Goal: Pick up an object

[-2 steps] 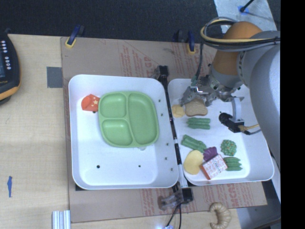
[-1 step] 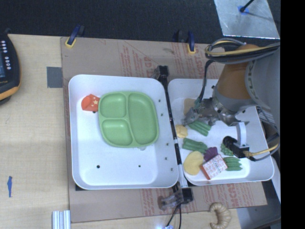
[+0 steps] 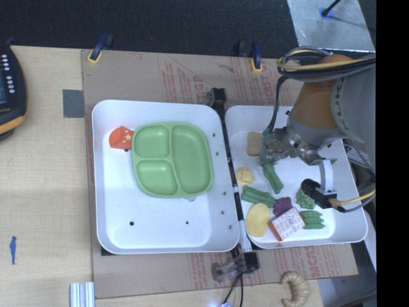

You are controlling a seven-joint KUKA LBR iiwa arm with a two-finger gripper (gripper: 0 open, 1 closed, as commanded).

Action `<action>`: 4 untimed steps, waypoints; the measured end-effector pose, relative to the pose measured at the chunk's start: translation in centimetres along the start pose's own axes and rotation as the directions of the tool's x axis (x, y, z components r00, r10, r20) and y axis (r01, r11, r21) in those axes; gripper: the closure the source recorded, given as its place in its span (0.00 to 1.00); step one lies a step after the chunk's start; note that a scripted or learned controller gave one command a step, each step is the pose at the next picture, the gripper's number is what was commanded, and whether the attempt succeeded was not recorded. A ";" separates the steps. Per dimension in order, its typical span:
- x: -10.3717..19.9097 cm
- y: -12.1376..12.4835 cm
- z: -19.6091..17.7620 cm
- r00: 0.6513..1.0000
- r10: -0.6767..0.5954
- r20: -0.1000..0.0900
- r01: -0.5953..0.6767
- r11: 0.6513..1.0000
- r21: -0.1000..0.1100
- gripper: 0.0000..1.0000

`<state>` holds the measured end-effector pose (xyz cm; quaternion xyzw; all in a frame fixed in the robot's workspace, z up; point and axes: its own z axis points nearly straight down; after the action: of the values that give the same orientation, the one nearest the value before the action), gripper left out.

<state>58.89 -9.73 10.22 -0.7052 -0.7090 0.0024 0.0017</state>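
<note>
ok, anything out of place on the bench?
One thing: a tan curled object lies outside both bins, on the cardboard below the right bin. The red item sits beside the green divided plate, not in it.

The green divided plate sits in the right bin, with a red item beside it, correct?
Not quite: the camera view shows the green divided plate in the left bin, not the right. The red item does lie beside it.

Right bin (image 3: 238, 117) crowded with toy food (image 3: 271, 200); left bin (image 3: 105, 171) open around the green tray (image 3: 172, 158)
</note>
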 end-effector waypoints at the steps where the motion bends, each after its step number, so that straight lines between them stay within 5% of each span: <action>1: 0.0 0.0 0.0 1.000 -0.001 0.001 0.001 1.000 0.001 0.00; 2: -2.7 7.0 0.9 1.000 0.000 0.001 0.000 1.000 -0.009 0.00; 3: -0.5 -3.1 0.8 1.000 0.004 -0.001 -0.004 1.000 -0.003 0.00; 4: -1.0 0.7 0.9 1.000 0.001 -0.001 -0.001 1.000 -0.008 0.00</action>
<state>59.62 -10.76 9.35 -0.7056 -0.7086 -0.0007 -0.0005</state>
